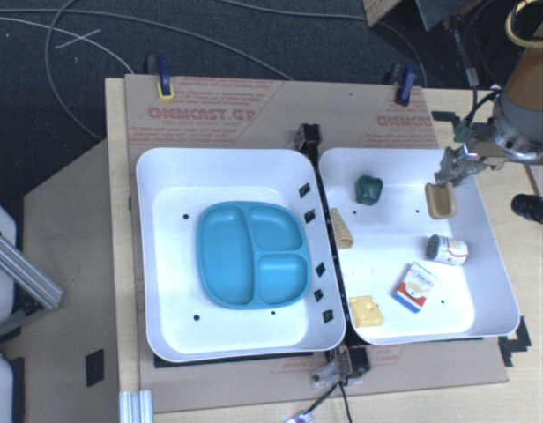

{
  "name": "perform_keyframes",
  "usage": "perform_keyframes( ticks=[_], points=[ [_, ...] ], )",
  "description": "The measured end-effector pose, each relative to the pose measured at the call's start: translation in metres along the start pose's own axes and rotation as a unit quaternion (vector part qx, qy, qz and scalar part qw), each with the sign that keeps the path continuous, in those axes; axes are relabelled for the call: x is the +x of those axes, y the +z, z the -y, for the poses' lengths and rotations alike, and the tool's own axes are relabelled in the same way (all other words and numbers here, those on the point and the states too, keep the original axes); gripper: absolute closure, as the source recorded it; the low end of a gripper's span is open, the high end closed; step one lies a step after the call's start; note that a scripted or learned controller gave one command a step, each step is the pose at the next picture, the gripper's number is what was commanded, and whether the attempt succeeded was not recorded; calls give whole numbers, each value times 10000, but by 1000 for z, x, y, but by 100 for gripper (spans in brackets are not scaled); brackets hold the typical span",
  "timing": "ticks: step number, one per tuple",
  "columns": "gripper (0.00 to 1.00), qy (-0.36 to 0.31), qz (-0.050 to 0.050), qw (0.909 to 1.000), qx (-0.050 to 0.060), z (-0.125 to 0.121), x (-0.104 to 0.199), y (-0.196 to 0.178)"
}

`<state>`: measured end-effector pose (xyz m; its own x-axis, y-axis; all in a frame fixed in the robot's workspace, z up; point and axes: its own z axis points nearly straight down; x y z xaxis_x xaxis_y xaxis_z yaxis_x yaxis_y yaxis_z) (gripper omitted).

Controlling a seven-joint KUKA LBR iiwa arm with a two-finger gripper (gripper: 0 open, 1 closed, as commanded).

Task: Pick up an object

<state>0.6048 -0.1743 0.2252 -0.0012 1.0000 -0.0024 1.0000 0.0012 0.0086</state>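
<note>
While I watch from afar:
Tool (448, 176): hovers above tan piece (441, 201), likely lining up; grip state I cannot tell.
Right bin (492, 271): candidates lie scattered, so each is reachable.

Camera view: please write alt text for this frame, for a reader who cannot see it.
A grey arm's gripper hangs over the right white bin, just above a tan piece; the bin also holds a green object, a small can, a carton, a yellow block and a cone. The left bin holds a blue divided plate.
</note>
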Motion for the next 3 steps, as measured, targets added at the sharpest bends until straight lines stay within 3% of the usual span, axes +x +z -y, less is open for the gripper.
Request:
perform_keyframes(
  ticks=[1, 3],
  points=[
    [100, -3, -2, 10000, 4, -2, 0, -55],
    [100, -25, -31, 10000, 63, 31, 112, -43]
  ],
)
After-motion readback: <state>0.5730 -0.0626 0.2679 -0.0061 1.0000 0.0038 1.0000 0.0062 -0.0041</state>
